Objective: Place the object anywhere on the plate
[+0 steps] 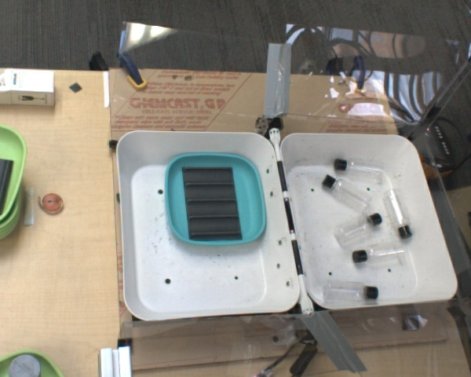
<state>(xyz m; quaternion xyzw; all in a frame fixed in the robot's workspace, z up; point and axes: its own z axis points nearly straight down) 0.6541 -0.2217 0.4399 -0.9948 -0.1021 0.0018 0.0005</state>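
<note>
A teal square plate (177,210) lies in the left white bin (141,273), toward its back. A dark ribbed block (212,203) rests on the plate's middle. In the right white bin (424,281) lie several clear plastic vials with black caps: one at the back (359,166), one beside it (341,189), one at the right (396,213), two in the middle (356,228) (378,253), and one at the front (349,294).
A brown cardboard sheet (188,100) lies behind the bins. On the wooden bench at left stand a green tray (8,144), a small orange disc (52,203) and a white box (20,87). A clear plastic shield (377,53) rises behind the right bin.
</note>
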